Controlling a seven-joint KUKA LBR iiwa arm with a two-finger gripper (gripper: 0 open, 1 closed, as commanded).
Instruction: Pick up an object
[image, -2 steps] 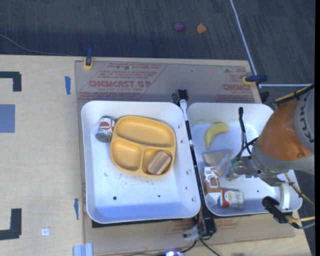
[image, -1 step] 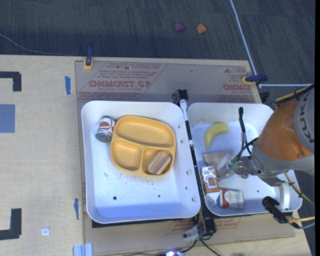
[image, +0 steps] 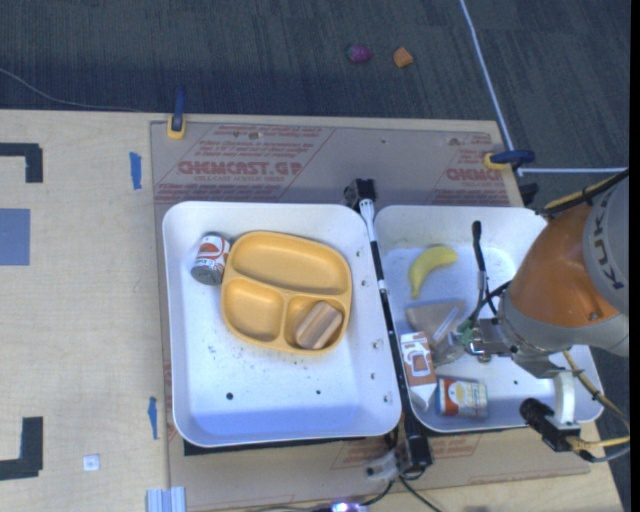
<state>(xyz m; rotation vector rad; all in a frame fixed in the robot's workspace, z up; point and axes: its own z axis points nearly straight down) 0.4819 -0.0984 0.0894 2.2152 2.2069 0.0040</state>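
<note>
The tool (image: 462, 340) is lowered into the right bin (image: 530, 225), over a greyish packet (image: 432, 320), likely lined up for a grab. Whether it is wide or narrow cannot be told. Candidates are crowded close: a small carton (image: 417, 358), a pouch (image: 463, 397), a banana (image: 431, 265) further back. In the left bin (image: 270, 415), a yellow tray (image: 280, 280) holding a bun (image: 318, 324) is seen, can (image: 209, 258) beside it.
</note>
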